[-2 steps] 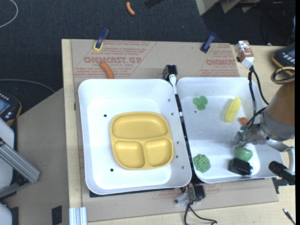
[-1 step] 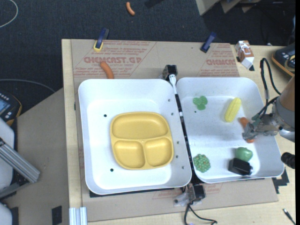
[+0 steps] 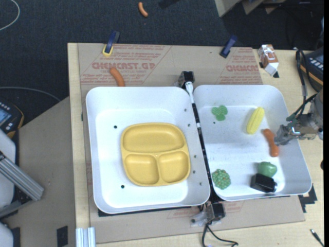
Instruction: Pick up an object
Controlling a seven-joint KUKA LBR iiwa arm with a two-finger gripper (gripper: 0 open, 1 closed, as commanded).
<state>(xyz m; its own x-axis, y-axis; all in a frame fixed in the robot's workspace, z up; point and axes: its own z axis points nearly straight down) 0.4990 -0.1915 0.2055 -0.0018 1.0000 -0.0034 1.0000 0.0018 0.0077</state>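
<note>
We are seeing the end effector [image 3: 286, 133] hanging at the right rim of the right bin [image 3: 293, 104], low and close to the wall. We cannot tell how it is set; it is too small and blurred at this edge of the view.

Risks, as we are judging them:
- The nearest piece, an orange carrot [image 3: 271, 141], is lying just beside the end effector, on its left, close to the bin wall. We are expecting a descent here to clip the rim or wall, since there is little room on the wall side.
- The carrot is thin, rounded and lying at a slant; a grip off its axis is likely to roll it aside or squeeze it out.
- The yellow corn [image 3: 255, 120] is lying near, up and to the left of the carrot, so a sideways nudge could push one into the other.

Farther off in the same bin: a green pepper [image 3: 267, 168] and a black block [image 3: 263, 182] toward the near corner, touching or nearly so. Nothing is showing in the end effector.

The left bin [image 3: 97, 138] is carrying a yellow divided plate [image 3: 154, 153], well apart from the end effector.
</note>
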